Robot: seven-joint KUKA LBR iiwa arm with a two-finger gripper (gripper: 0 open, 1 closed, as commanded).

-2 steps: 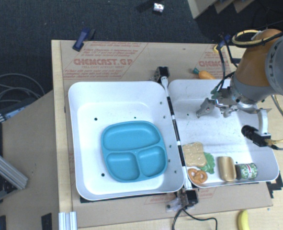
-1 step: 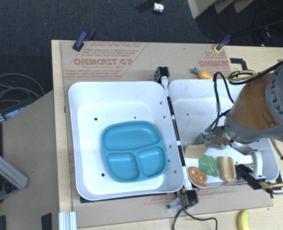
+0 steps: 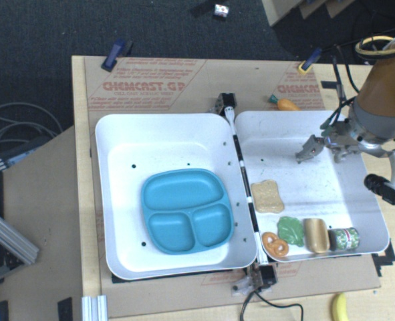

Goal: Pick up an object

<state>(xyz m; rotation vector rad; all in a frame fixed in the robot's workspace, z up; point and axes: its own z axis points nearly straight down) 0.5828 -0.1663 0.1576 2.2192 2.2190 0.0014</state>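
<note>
Grey jaws (image 3: 311, 150) state unclear | over right bin (image 3: 357, 186) | 5 items along near edge

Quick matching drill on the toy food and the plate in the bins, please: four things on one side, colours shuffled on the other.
Things:
1. divided plastic plate in the left bin
2. flat slice of toy bread
3. leafy toy vegetable
4. small pretzel-shaped toy

Colours:
A. green
B. orange
C. blue
D. tan

Pairs: 1-C, 2-D, 3-A, 4-B
</note>
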